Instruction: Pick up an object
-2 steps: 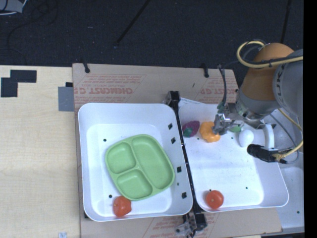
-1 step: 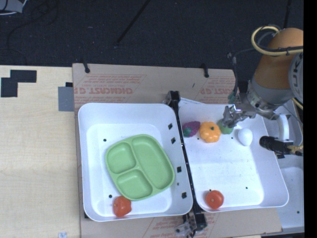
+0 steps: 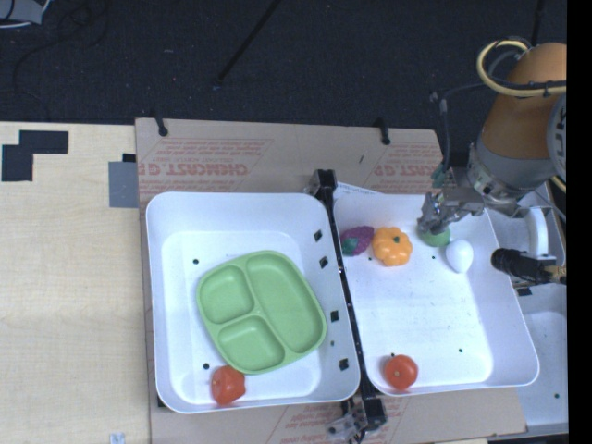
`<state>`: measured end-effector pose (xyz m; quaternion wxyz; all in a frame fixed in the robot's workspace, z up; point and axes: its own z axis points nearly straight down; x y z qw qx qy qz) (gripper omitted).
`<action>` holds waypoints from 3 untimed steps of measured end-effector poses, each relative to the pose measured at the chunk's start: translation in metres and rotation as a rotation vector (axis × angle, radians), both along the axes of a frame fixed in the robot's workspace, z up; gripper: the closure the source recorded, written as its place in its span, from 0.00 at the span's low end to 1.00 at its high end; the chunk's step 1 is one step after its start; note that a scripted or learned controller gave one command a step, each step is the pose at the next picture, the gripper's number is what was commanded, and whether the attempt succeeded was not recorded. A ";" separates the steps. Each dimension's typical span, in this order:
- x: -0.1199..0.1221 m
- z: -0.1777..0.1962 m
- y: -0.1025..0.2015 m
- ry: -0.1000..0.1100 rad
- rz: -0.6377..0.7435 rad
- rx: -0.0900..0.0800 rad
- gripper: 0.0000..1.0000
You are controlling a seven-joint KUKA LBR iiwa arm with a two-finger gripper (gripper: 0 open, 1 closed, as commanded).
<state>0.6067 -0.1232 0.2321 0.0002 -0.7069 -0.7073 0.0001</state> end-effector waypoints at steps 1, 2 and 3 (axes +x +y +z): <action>-0.005 -0.010 0.052 0.004 0.002 0.002 1.00; -0.001 0.001 0.102 0.001 0.003 0.002 1.00; 0.004 -0.011 0.151 0.003 0.003 0.001 1.00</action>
